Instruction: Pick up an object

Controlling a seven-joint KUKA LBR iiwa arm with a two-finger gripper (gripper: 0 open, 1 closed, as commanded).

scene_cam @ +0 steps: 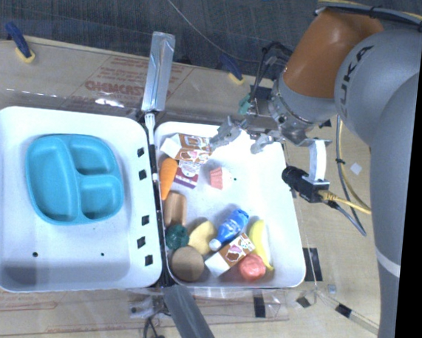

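Note:
My gripper (242,138) hangs over the back edge of the right bin (290,209), fingers spread apart with nothing between them. Just left of it lie two brown-and-white cartons (190,155). A small pink block (215,177) sits below the fingers on the bin floor. An orange carrot (166,177) lies along the bin's left wall. At the front of the bin sit a blue bottle (231,227), a yellow banana (260,240), a yellow lemon (201,236), a red fruit (252,267), a brown potato-like ball (187,263), a dark green item (175,236) and a brown sausage-like piece (174,208).
The left bin (10,249) holds a blue divided plate (75,176). A metal bar (158,70) rises at the back between the bins. The arm's orange band (326,49) and grey body fill the upper right. A black cable connector (302,182) hangs over the right bin's right rim.

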